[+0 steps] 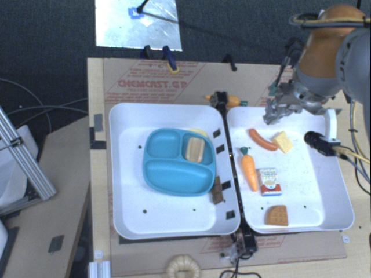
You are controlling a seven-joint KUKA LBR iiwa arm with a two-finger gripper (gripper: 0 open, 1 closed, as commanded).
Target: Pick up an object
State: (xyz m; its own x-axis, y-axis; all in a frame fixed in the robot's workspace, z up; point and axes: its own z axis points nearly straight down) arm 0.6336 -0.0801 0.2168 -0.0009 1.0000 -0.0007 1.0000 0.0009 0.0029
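My gripper (272, 117) hangs over the back left part of the right bin (324, 207), just behind a red-orange sausage (262, 139) and apart from it. A pale yellow cheese wedge (283, 142) lies right of the sausage. Nearer the front lie an orange carrot (249, 170) with a green top, a small red and white box (269, 182), and a brown waffle piece (277, 215). I see nothing in the gripper.
The left bin (130, 213) holds a blue divided plate (174, 175) with a tan bread slice (195, 149) in its back right compartment. A brown piece (217, 192) lies by that bin's right wall. An orange object (232, 101) sits behind the bins' shared edge.
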